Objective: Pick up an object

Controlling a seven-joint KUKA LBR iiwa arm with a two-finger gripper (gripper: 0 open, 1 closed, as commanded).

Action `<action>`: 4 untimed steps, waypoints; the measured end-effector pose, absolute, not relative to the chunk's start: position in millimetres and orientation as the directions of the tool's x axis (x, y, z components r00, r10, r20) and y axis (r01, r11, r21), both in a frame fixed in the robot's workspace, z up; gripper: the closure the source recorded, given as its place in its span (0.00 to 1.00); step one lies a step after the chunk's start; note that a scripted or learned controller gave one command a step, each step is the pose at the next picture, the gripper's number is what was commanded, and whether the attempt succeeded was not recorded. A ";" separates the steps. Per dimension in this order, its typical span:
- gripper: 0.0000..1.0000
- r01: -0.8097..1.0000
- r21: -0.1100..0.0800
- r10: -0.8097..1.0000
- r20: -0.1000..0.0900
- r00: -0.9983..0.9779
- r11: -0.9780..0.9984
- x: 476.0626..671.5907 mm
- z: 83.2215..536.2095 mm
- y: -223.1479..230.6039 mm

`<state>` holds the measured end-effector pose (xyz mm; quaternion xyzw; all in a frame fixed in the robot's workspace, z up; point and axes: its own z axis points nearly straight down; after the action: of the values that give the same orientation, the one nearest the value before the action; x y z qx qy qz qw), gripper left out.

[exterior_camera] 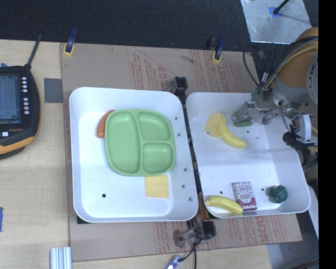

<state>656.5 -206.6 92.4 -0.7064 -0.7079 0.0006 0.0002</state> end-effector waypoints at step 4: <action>0.00 1.000 -0.005 1.000 0.001 -0.004 0.004 655.8 91.9 -192.5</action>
<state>655.8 -192.5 91.9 -0.7056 -0.7086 0.0017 0.0021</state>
